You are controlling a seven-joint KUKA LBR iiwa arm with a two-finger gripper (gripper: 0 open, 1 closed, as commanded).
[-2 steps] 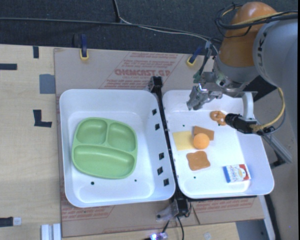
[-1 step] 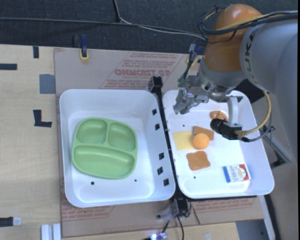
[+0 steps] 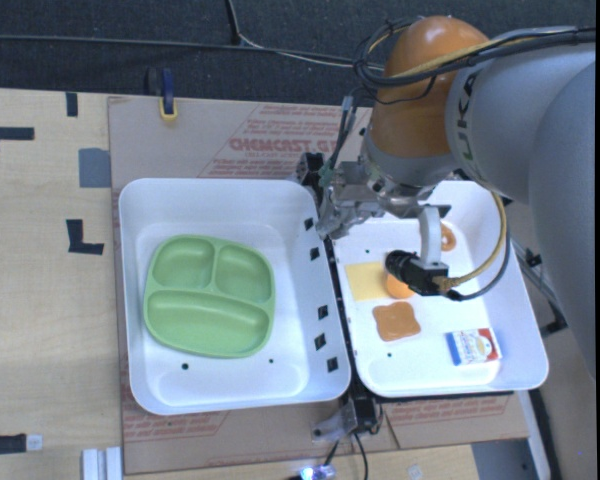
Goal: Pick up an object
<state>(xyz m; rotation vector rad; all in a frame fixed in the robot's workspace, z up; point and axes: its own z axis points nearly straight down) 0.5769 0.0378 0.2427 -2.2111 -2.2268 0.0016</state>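
So the grey arm (image 3: 520, 98) comes in from the right, with its orange band (image 3: 435, 48) at the far side, and it's parked over the far left corner of the right bin (image 3: 420, 370). The gripper (image 3: 330, 213) sits right by the wall where the two bins meet. Honestly can't tell from this angle if it's open or closed, it's just a dark clump of metal, and I don't see anything held in it. All the small stuff to grab is in the right bin. There's a flat yellow square (image 3: 363, 280) on the left side of that bin, just nearer than the gripper. A round orange thing (image 3: 398, 287) sits at the square's right edge, partly hidden by robot hardware, so I can't say if they're touching. A brownish toast-looking piece (image 3: 396, 320) lies just near of those two. A small white box with blue and red print (image 3: 473, 347) sits off in the near right corner, apart from the rest. There's also an orange-and-white ring (image 3: 447, 238) further back, half covered. The left bin (image 3: 210, 383) has a green divided plate (image 3: 210, 296) lying flat in the middle. Both bins sit on a cardboard sheet (image 3: 260, 143) on the wooden bench (image 3: 30, 268).
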